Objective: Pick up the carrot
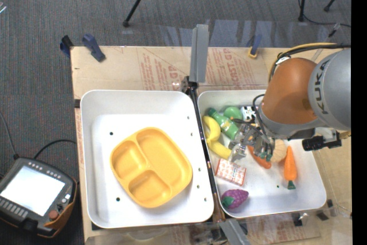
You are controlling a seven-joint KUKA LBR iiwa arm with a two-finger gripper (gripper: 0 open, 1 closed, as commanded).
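The carrot (289,164) is orange with a small green end pointing toward the front. It lies in the right bin (312,195) near its right wall. My gripper (253,150) hangs low over the middle of that bin, left of the carrot and apart from it. It looks open, and I see nothing held between the fingers. A red-orange piece (262,160) lies just under the gripper's right side. The grey arm and its orange band (289,94) cover the bin's back right part.
In the right bin lie a yellow banana (213,133), a green item (230,121), a red-and-white packet (230,171) and purple grapes (235,198). The left bin (94,123) holds a yellow divided plate (150,166). A handheld screen (34,192) sits on the floor at left.
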